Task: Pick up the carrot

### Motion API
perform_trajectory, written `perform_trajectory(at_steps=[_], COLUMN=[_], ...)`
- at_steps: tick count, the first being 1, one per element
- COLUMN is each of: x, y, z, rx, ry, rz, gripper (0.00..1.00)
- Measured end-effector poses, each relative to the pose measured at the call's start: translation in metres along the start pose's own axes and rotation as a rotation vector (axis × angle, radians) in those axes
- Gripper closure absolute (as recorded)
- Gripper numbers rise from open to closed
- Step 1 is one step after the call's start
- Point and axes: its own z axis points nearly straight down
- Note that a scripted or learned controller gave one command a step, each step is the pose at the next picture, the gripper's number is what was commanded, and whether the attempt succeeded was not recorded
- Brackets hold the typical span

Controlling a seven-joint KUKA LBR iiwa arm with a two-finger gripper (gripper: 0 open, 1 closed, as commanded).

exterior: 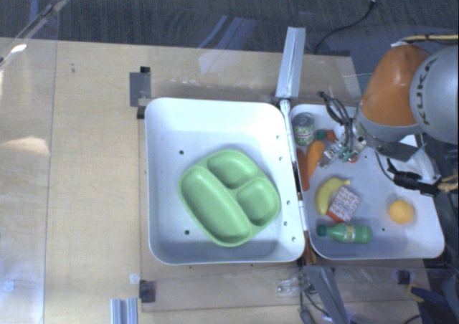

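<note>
While the gripper (pixel 347 145) hovers near it, the carrot (pixel 311 161) lies in the right bin (pixel 423 240).
Orange, tapered (slim end toward the banana (pixel 328 190)); finger spread impossible to tell.

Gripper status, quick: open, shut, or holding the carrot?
Gripper: cannot be told from the camera view. It sits low in the right bin, beside the carrot; no sign that it holds the carrot.

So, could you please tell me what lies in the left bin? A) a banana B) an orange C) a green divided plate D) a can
C: the green divided plate sits alone in the left bin, while the carrot and the other items lie in the right bin.
</note>
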Motion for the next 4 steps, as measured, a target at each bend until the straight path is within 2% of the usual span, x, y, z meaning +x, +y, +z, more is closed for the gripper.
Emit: perform_trajectory(at_steps=[1,2,3,4], x=[0.013,0.013,0.019,0.017], y=[0.037,0.036,0.009,0.011], z=[-0.127,-0.127,-0.015,-0.027], rx=[0.002,0.004,0.006,0.000], ry=[0.018,0.019,0.022,0.015], rz=[0.110,0.110,0.053,0.052], gripper=[1.00,0.00,0.00,1.00])
